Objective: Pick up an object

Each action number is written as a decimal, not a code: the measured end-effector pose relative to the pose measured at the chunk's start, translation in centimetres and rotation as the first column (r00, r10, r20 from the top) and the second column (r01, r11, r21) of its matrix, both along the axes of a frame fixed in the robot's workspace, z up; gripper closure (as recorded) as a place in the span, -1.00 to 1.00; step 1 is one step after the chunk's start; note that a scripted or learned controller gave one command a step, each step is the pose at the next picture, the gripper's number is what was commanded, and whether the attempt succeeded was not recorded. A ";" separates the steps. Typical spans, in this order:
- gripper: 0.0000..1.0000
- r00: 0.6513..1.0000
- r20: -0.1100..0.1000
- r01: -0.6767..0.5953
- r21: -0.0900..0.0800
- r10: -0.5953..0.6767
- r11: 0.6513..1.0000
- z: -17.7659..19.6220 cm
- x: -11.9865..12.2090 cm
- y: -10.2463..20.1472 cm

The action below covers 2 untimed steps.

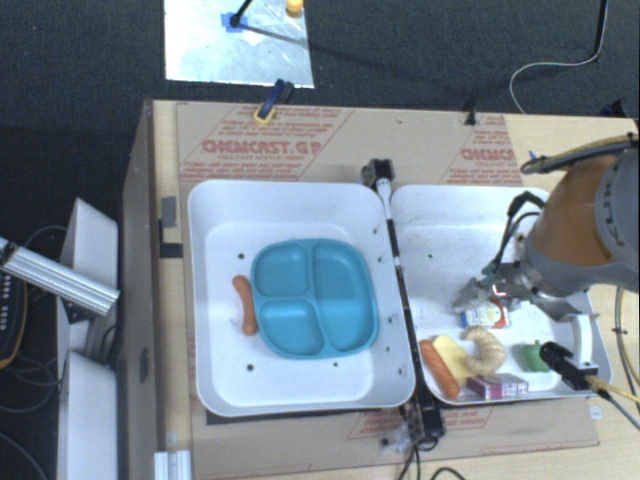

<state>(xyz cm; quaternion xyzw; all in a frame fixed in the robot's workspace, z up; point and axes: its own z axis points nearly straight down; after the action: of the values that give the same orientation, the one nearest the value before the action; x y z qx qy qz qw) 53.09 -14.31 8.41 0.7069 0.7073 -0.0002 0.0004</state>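
Nearest the camera, at 6 o'clock in the right-hand shallow white plastic bin (450, 233), a small pink and purple rectangular carton (497, 388) lies along the front wall. Just beyond it sits a cluster of toy foods: an orange carrot-shaped piece (437, 366) at 7 o'clock, a yellow oblong piece (456, 352) touching its right side, a tan curled croissant-shaped piece (488, 346) beside that, and a small green lump (532, 356) at 5 o'clock, set apart from the rest.

Behind the cluster, near the bin's centre, a flat white packet with red and blue print (483, 315) lies on the floor. The two-finger gripper (492, 290) of the grey, orange-banded arm (585, 218) hangs directly over the packet's far edge; whether the claw is released, clenched or grasping it cannot be told, and the packet appears to rest on the bin floor.

The left-hand white bin (300, 213) holds a light blue four-compartment plastic plate (313, 298) at its centre, with an orange-red toy sausage (245, 305) lying lengthwise just beside the plate at 9 o'clock.

Farther back, both bins rest on a brown cardboard sheet with red lettering (300, 138). At 12 o'clock, beyond the bench, a silvery square sheet (200, 28) lies on dark carpet with a small yellow-orange ball (293, 5) on it.
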 end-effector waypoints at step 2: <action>-1.00 1.000 -0.008 -0.010 0.024 0.010 1.000 -0.1 10.5 -5.2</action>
<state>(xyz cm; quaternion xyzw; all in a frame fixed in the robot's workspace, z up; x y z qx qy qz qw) 63.61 -19.49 8.34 0.7032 0.7108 0.0054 -0.0109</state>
